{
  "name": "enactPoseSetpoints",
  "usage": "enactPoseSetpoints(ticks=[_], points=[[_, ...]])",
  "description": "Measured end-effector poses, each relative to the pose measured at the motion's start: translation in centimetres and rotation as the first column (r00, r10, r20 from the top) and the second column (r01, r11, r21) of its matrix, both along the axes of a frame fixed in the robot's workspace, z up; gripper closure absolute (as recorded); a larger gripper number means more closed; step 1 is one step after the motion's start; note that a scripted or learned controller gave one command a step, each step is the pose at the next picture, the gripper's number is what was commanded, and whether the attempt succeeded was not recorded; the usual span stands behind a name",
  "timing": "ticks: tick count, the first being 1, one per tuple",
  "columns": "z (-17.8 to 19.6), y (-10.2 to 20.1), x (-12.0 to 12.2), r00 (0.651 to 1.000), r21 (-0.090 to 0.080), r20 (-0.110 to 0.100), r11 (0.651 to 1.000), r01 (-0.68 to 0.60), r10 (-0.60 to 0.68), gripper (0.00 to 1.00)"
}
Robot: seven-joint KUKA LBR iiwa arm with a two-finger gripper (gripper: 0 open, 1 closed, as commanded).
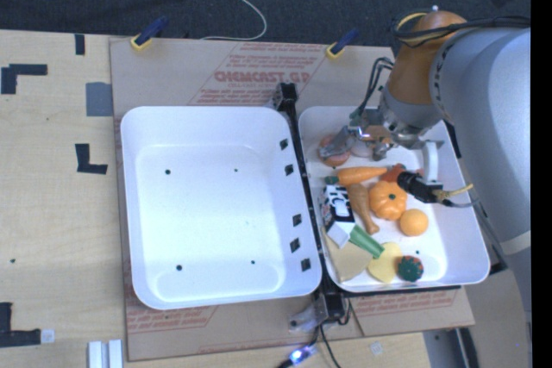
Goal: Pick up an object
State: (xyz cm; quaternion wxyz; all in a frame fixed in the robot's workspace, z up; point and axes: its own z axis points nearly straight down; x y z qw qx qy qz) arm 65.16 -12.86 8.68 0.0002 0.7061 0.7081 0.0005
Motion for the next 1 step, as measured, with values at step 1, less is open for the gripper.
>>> enactPoseSetpoints(ticks=[1], points=[[0.96, 0.17, -0.39, 1.0, 0.004, -0.012, 1.0, 0.001, -0.001, 1.0]])
